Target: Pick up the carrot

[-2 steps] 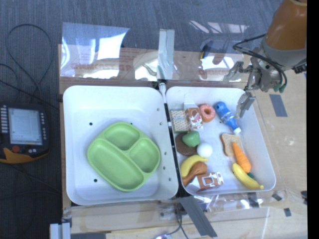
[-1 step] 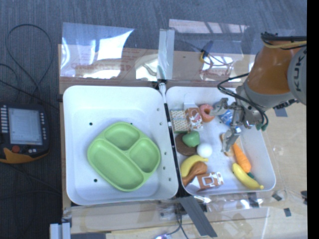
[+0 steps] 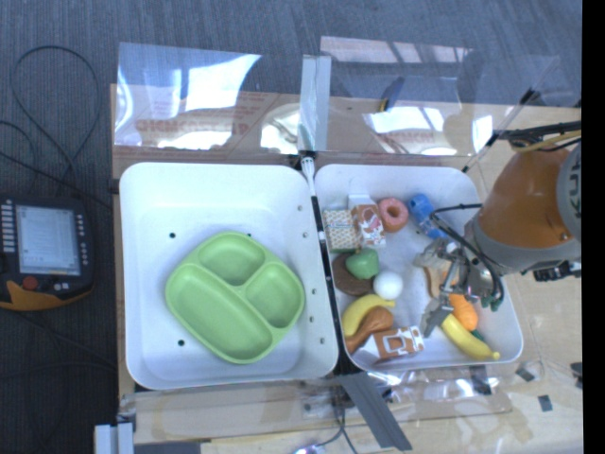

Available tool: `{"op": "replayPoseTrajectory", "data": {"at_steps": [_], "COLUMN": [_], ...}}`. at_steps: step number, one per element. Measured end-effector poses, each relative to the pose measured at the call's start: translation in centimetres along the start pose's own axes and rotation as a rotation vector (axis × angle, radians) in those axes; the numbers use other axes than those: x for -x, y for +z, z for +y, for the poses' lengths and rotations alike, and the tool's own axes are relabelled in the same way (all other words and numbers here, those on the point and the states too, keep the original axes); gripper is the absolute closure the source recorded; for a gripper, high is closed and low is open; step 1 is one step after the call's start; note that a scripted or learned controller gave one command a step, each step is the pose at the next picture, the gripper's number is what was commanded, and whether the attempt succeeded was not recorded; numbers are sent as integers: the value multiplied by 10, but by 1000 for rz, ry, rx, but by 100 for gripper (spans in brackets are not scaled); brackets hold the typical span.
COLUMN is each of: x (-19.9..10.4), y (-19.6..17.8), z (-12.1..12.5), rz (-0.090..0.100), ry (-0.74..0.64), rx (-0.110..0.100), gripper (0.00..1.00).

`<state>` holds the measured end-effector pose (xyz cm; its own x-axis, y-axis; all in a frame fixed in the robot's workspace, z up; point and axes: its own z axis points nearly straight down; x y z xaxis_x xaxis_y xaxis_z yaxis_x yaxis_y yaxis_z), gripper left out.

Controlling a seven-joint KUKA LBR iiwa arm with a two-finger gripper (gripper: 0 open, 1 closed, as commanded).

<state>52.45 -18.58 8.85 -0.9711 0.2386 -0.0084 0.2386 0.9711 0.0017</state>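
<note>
The carrot [image 3: 463, 312], a small orange toy, lies near the front right of the right bin [image 3: 510, 343], just above a yellow banana [image 3: 470, 339]. My gripper [image 3: 444, 296] hangs low over the bin immediately left of the carrot, below the arm's orange band [image 3: 525, 201]. Its fingers stand open, one fingertip [image 3: 435, 320] reaching down beside the carrot's left end. Nothing sits between the fingers.
The right bin also holds a pink doughnut [image 3: 392, 214], a blue toy [image 3: 420, 205], small boxes [image 3: 352, 225], a white egg [image 3: 388, 285], a green piece [image 3: 362, 264] and a yellow-brown toy [image 3: 367, 318]. A green divided plate [image 3: 236, 296] lies in the left bin [image 3: 151, 216].
</note>
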Motion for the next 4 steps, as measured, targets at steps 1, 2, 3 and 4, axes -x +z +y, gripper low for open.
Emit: {"op": "replayPoseTrajectory", "data": {"at_steps": [1, 2, 3, 4], "x": [5, 19, 41, 40], "y": [-15, -95, -152, -151], "z": [1, 38, 74, 74], "rz": [-15, 1, 2, 5], "ry": [-2, 211, -263, -262], "rx": [-4, -2, 0, 0], "gripper": [100, 100, 100, 0]}}
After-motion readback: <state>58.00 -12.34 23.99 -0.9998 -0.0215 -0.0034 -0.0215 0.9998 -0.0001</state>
